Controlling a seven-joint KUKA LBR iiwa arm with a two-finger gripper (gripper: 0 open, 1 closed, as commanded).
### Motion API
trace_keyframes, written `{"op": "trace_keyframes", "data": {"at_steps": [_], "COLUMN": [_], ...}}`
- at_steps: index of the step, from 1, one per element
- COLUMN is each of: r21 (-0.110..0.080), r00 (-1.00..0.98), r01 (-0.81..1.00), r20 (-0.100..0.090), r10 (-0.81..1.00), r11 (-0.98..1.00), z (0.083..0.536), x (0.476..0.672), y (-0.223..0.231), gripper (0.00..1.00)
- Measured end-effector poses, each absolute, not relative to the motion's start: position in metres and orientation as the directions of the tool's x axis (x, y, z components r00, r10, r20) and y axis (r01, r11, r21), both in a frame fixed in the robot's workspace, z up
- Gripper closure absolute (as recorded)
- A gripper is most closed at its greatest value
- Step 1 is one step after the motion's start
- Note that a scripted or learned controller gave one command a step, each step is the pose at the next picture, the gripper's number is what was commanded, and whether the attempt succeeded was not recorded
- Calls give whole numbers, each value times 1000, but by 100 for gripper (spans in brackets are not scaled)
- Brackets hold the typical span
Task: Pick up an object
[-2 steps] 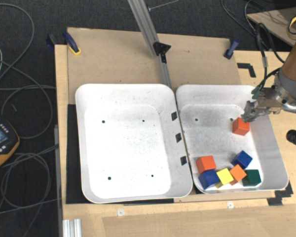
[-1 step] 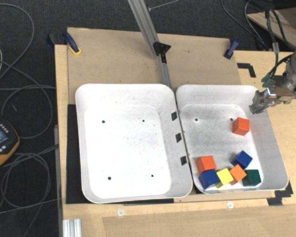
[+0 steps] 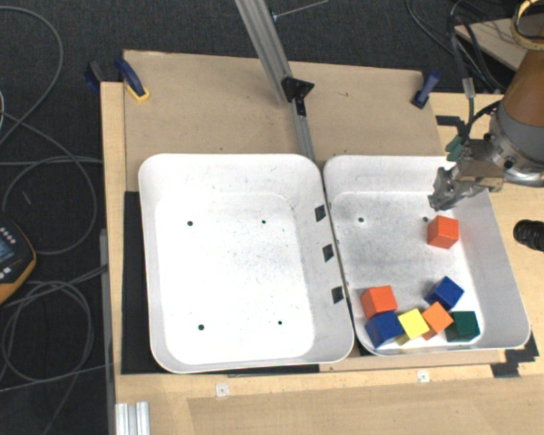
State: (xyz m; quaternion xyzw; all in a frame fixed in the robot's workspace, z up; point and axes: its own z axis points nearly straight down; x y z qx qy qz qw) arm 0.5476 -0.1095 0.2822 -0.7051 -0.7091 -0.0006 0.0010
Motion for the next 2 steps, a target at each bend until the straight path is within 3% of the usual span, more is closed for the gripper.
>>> {"op": "trace_keyframes", "data": {"at_steps": [1,2], "r21": [-2,-4], "r00": [-7,-6], "r01": [1000,1000], "r20": [4,4], "r10": [1000,1000], "r11": [8,6], "z": [271,255], "x": [545,530], "y": [-48,5], "gripper": [100,100]}}
